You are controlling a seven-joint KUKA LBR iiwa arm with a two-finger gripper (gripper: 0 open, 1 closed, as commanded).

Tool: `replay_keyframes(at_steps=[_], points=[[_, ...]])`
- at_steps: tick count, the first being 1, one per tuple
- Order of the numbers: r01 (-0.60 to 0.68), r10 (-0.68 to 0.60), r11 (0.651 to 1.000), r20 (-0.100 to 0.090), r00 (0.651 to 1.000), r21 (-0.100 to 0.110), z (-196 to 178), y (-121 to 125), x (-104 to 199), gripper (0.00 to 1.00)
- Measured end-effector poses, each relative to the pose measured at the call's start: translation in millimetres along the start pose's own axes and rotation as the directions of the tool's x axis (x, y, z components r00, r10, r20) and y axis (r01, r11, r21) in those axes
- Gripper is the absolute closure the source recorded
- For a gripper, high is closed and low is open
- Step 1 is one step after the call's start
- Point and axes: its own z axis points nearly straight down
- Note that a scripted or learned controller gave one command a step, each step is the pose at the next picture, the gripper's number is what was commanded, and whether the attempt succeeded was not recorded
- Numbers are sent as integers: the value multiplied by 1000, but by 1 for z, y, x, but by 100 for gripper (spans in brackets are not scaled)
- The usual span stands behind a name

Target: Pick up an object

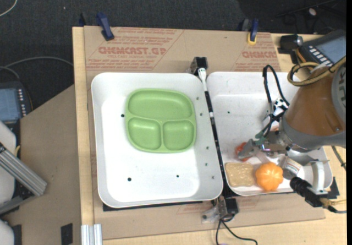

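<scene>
Currently I cannot tell the end effector (pixel 258 147) state; it sits low in the right bin (pixel 231 101). Orange ball (pixel 269 176) and beige sponge (pixel 240 174) lie touching, near edge. Risk: crowding may deflect a grasp.

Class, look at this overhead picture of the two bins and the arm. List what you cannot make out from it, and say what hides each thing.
1. The gripper: too small and cluttered in the camera view to tell its state.
2. The red object beside it: too small to identify.
3. The right bin: its right part is hidden under the arm.
4. The tan object: blurred; its kind is unclear, and the orange ball covers its right end.
</scene>
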Motion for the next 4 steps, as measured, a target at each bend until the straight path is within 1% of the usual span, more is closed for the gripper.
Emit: replay_keyframes(at_steps=[1,2,3,4], points=[[3,-2,1000,13,1000,-25,20,67,1,0],[14,-14,1000,-2,1000,-15,-76,42,74,0],[0,0,1000,4,1000,-7,-32,67,-14,0],[4,-4,1000,3,1000,-16,14,4,12,0]])
